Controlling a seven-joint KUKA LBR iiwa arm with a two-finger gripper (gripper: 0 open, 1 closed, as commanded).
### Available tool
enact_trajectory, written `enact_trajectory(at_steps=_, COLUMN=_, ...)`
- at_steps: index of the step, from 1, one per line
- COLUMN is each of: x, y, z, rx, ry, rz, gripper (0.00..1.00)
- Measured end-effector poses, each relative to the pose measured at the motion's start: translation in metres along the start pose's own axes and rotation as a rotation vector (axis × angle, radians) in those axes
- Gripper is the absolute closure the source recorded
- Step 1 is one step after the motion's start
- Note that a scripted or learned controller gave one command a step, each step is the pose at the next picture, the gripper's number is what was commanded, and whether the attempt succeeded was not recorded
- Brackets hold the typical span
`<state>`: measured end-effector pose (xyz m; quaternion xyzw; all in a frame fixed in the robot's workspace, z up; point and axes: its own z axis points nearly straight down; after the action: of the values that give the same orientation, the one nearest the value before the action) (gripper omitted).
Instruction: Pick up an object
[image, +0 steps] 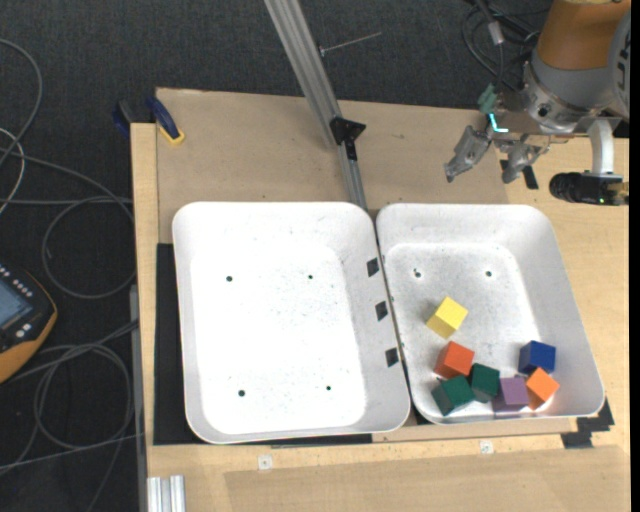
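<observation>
Lying in the right bin (560, 260), seven small cubes gather near its front edge: one yellow (447, 316), two orange (456, 358) (541, 384), two dark green (485, 380) (453, 393), one blue (537, 356), one purple (513, 392). The left bin (200, 230) lies beside it. The pincer (490, 160) hangs above the surface (250, 150) behind the bins, fingers spread wide, holding nothing.

Two bins side by side on the bench (250, 140), left bin (200, 300) beside right bin (560, 260). Seven blocks in the right bin: one block (447, 316) near its middle, the other six (492, 381) clustered along its near edge. Gripper (493, 162) hangs over the bench behind the right bin's far edge.
</observation>
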<state>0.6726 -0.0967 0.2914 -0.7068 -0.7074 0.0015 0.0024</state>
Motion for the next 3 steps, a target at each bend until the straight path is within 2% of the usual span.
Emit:
enact_trajectory(at_steps=1, x=0.000, y=0.001, z=-0.003, rx=-0.004, ry=-0.001, rz=-0.001, gripper=0.00)
enact_trajectory(at_steps=3, x=0.004, y=-0.002, z=0.123, rx=0.002, ry=0.000, rz=0.001, gripper=0.00)
